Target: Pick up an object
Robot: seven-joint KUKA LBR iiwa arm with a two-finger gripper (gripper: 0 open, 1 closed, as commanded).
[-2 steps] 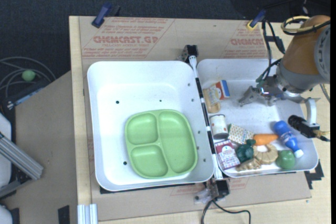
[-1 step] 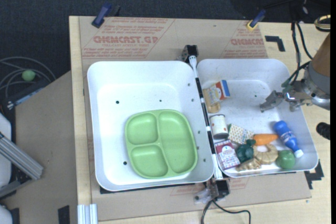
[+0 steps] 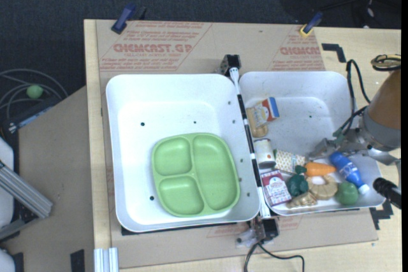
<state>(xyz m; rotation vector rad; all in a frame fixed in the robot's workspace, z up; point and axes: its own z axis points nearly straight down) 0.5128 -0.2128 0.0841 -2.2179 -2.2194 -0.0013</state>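
Note:
The right bin [image 3: 299, 89] holds a heap of small things along its near side. Among them are a blue bottle [image 3: 349, 169], an orange carrot-like piece [image 3: 319, 169], a dark green toy [image 3: 296, 185], a green ball [image 3: 347, 193] and a beige piece [image 3: 322, 186]. A snack packet [image 3: 261, 114], a small white can [image 3: 262, 151] and a red and white packet [image 3: 274, 186] lie by the left wall. The arm comes in from the right, and its gripper [image 3: 333, 144] hangs low over the bin, just up-left of the blue bottle. Nothing is visibly held in it.
A green divided plate [image 3: 194, 174] lies in the left bin [image 3: 127, 137]. A black cable [image 3: 352, 83] runs over the right bin's far right corner. The arm's orange band [image 3: 386, 105] sits above the bin's right rim.

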